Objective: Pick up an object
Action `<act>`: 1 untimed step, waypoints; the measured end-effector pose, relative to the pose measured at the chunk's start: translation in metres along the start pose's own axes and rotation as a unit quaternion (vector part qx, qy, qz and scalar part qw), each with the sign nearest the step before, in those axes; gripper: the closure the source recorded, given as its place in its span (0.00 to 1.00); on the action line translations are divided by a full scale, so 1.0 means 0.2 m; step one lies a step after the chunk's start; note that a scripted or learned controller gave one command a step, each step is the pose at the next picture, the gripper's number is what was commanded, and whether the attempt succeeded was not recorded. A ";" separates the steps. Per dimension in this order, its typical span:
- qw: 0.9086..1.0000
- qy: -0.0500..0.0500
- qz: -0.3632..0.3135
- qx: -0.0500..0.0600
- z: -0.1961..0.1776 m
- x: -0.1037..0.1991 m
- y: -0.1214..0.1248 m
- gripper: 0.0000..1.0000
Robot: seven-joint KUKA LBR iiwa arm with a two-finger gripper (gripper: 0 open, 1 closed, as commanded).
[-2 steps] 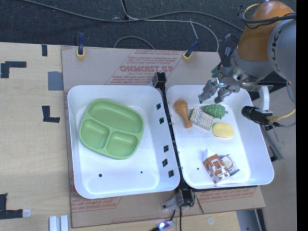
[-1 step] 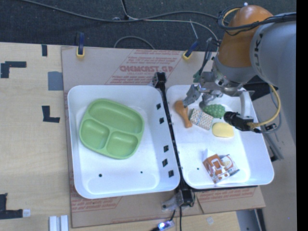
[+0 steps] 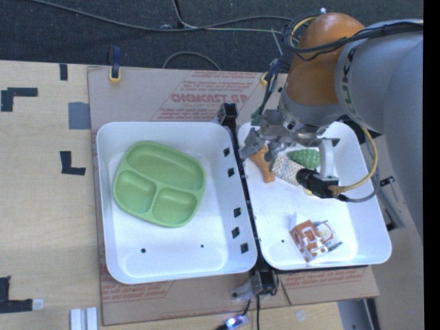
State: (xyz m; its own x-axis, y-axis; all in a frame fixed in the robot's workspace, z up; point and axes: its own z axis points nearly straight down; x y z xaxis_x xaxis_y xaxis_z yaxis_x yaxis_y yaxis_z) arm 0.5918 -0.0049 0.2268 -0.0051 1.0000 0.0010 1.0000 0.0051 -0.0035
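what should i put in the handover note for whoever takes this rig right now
Gripper: low over the far end of the right bin, amid a small pile of objects; finger state not readable, nothing visibly held.
Right bin: orange piece and green-patterned item by the gripper, orange-and-white packet near the front.
Left bin: green divided plate.
Done: nothing lifted that I can see.
Left: secure one object and raise it.

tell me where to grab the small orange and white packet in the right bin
Take the orange and white packet across its narrow width, coming straight down from above. It seems to lie flat and alone near the right bin's front, apart from the cluster under the gripper, so a top approach looks clear.
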 end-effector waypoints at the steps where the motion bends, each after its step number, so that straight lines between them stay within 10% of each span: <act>1: 1.000 0.000 -0.001 0.000 -0.04 0.25 -0.13 1.00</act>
State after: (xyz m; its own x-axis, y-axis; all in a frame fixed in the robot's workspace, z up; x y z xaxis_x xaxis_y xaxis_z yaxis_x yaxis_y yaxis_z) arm 0.5659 0.0454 0.2356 -0.0064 1.0000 0.0015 1.0000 0.0064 -0.0033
